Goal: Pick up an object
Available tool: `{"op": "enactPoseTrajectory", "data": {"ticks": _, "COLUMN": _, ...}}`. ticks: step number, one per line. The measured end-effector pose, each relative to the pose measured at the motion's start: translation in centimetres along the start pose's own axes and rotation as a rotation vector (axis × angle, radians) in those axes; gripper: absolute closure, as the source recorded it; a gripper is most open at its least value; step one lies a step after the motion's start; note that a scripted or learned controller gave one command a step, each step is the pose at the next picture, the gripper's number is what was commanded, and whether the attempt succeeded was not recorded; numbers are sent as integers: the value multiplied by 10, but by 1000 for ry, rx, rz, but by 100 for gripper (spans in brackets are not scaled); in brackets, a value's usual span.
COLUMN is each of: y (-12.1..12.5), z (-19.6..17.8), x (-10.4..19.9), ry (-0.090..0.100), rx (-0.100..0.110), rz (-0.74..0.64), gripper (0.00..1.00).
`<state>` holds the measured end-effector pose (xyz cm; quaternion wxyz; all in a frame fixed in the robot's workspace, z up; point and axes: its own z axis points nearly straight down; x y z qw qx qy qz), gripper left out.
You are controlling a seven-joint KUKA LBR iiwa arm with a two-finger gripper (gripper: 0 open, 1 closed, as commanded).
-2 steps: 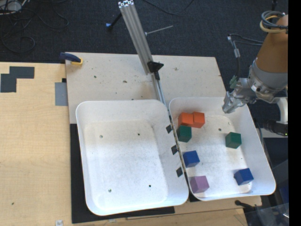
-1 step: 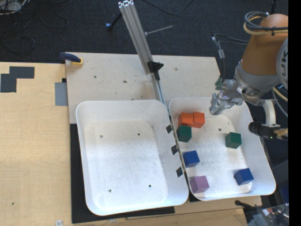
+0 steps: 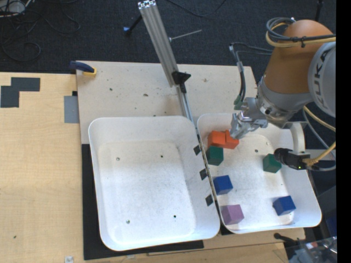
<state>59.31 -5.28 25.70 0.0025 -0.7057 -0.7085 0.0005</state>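
Purple block (image 3: 232, 213) at right bin's (image 3: 307, 215) near edge. Claw (image 3: 239, 129) beside orange block (image 3: 222, 139) at far left corner; grip state unclear. Risk: green block (image 3: 214, 155) touching it may get nudged.

Dark carpet floor (image 3: 82, 21) lay beyond tool, strewn with thin black cables (image 3: 22, 1). Pale speckled worktop (image 3: 131, 89) spread left of tool; lighter wood panel (image 3: 38, 163) further left, with dark grey inset shapes (image 3: 19, 89). Slanted aluminium rail (image 3: 159, 37) rose up-left of tool, black bracket (image 3: 180, 78) at base. Small blue-yellow clamp (image 3: 83, 67) sat at worktop's far left corner. Lighting even, soft.
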Motion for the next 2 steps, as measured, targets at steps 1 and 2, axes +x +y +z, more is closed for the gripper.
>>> {"op": "enactPoseTrajectory", "data": {"ticks": 1, "y": -22, "z": 12, "x": 53, "ry": 0, "rx": 2, "rz": 0, "gripper": 100}}
{"op": "enactPoseTrajectory", "data": {"ticks": 2, "y": -23, "z": 16, "x": 104, "ry": -1, "rx": 2, "rz": 0, "gripper": 100}}
